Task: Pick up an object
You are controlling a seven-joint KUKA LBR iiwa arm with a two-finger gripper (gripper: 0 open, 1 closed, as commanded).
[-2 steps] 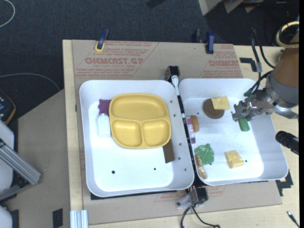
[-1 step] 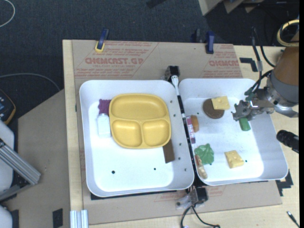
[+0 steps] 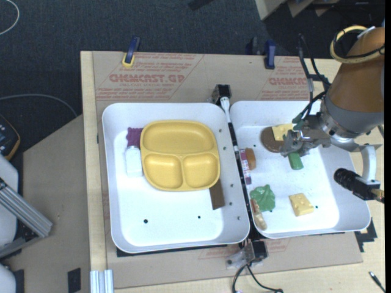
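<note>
The gripper (image 3: pixel 294 144) hangs low in the right bin (image 3: pixel 317 221), over a green piece (image 3: pixel 296 161) that shows just under it, probably because the program picked this piece as the object to lift. Whether the piece is really clamped or just lies below, I cannot tell. Near the green piece lie a brown disc (image 3: pixel 269 140) and a yellow block (image 3: pixel 301 204), so closing here could also push a neighbour.
</note>
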